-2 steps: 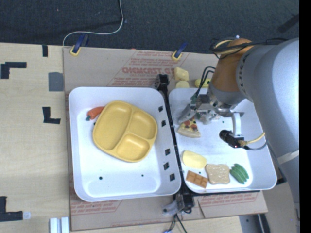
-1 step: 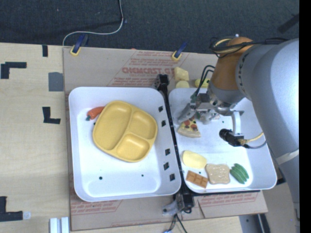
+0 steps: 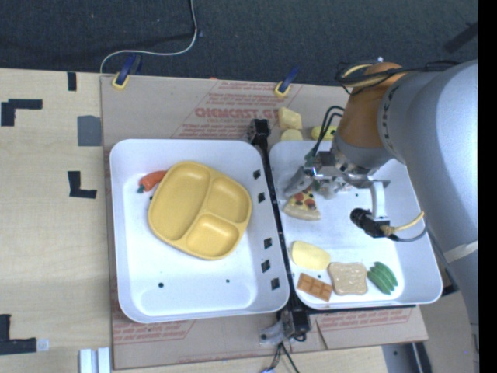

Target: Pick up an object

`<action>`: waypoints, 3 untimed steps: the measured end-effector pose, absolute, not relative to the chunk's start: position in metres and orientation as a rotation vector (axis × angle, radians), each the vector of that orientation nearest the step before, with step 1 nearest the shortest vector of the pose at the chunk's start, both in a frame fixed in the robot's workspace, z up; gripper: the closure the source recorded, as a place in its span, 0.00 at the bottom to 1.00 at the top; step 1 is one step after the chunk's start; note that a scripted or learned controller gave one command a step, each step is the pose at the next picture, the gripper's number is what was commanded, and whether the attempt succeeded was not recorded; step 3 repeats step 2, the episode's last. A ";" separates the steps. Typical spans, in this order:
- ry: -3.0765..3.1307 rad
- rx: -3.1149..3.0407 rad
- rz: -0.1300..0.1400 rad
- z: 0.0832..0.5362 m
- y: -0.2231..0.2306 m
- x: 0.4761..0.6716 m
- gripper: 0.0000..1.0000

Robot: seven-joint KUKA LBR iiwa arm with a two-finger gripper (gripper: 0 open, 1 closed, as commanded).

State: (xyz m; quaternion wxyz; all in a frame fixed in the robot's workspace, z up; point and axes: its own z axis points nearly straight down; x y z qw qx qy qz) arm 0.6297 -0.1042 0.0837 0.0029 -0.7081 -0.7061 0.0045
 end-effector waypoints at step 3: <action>-2.230 -2.216 -0.010 0.190 -0.049 0.589 1.00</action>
